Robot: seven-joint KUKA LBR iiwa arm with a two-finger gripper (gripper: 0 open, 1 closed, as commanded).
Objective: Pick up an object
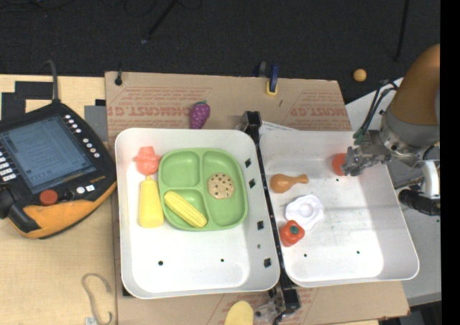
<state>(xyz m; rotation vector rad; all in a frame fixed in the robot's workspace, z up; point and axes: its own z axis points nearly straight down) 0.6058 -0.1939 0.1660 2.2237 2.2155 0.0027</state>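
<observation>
Grey two-finger gripper (352,162) low in right white plastic bin (374,244), just beside small orange-red round object (338,164), finger state indeterminate

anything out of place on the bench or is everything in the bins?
Three toys lie outside the bins: a purple grape bunch on the cardboard behind the left white bin, a yellow rounded toy at the front edge below the bins, and a small orange ball on the dark floor behind the right white bin.

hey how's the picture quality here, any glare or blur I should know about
Camera view: the white right bin is bright and slightly washed out; the background above the bench is dark; the gripper looks soft, small and hard to read; the green plate is sharp.
</observation>
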